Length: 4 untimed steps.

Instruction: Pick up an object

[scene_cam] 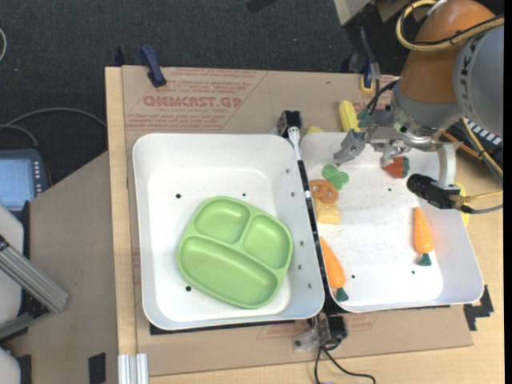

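Red object (394, 166) lies in the right bin (448, 290) near its far edge, just under the pincer (376, 146), whose fingers stand wide apart and hold nothing. Nearby lie a green piece (336, 174) and two carrots (422, 232) (332, 266). The left bin (152, 214) holds a green divided plate (234, 250).

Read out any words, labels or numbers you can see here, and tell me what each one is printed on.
"CHEMCAST G.P": large red print on the brown board under the bins, behind the left bin.
Smaller red lines above and below it on the same board: too blurred to read.
No text readable on anything else.
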### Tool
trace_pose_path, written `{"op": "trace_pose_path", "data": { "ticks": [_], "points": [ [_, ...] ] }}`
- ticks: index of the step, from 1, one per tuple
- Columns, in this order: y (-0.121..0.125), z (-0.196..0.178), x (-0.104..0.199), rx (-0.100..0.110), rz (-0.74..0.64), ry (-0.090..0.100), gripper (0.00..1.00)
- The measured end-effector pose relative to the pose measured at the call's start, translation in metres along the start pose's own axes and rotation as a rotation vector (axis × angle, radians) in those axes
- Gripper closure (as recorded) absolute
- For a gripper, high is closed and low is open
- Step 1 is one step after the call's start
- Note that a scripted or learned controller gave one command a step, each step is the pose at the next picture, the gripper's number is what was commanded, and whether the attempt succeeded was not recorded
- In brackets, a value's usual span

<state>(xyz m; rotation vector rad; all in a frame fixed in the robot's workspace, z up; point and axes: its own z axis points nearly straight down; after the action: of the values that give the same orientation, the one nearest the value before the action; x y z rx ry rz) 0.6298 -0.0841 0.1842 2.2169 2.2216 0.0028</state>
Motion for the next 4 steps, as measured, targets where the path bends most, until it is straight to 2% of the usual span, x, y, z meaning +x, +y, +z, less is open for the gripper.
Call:
{"op": "trace_pose_path", "data": {
  "ticks": [1, 2, 3, 4],
  "points": [
    [-0.011, 0.102, -0.007, 0.001, 0.005, 0.004, 0.00],
    [-0.009, 0.085, -0.007, -0.007, 0.004, 0.001, 1.00],
    [-0.010, 0.086, -0.007, -0.005, 0.004, 0.001, 0.00],
    [-0.055, 0.099, -0.012, 0.005, 0.005, 0.002, 0.00]
  ]
}}
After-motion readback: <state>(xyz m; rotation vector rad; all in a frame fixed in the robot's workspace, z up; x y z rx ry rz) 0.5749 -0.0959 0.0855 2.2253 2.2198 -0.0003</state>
